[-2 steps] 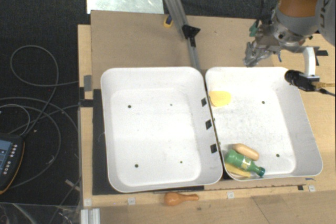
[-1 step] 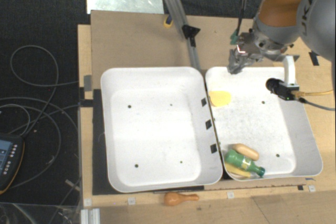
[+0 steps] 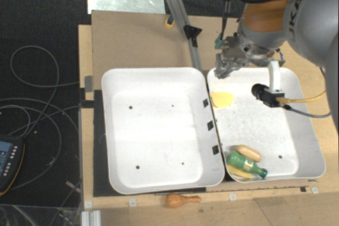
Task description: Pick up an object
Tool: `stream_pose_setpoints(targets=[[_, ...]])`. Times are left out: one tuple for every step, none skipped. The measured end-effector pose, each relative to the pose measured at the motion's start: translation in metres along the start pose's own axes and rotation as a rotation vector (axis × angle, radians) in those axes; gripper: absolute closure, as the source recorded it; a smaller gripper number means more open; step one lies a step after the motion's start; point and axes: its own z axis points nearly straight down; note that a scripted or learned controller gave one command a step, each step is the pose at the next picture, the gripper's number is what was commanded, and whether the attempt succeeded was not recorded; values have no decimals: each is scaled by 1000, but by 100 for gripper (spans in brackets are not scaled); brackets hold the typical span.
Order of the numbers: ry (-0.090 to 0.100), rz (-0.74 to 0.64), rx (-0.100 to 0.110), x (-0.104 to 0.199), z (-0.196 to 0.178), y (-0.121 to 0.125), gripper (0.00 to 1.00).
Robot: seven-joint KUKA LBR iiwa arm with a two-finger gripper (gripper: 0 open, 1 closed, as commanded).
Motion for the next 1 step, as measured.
stream_pose_setpoints(targets=[[0, 0, 1, 43, 0, -24, 100]])
